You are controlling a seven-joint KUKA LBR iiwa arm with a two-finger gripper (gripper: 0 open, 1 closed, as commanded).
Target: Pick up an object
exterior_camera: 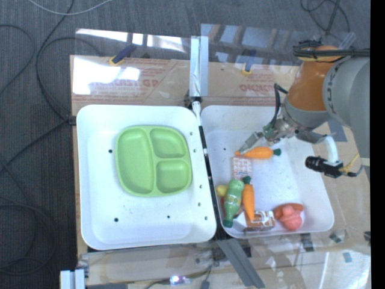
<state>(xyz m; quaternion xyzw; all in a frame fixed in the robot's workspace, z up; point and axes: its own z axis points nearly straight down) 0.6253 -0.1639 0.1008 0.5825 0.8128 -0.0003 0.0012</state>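
Note:
In the right bin (313, 188), my gripper (257, 139) hangs low near the upper middle, just above and touching close to an orange toy carrot (258, 153) with a green tip that lies flat. Whether the carrot is between the gripper's tips cannot be made out. A small printed packet (242, 168) lies just under the carrot. Along the bin's front left lie a green toy vegetable (233, 197), a second carrot (248, 202) and a small yellow piece (221, 191). A printed box (261, 220) and a red toy (289, 216) rest at the front.
The left bin (96, 215) holds a green three-part plate (154, 160). A raised divider (204, 161) separates the bins. The arm's orange band (313, 86) and grey body reach in from the upper right. A black fitting (319, 163) sticks out over the right bin's right side.

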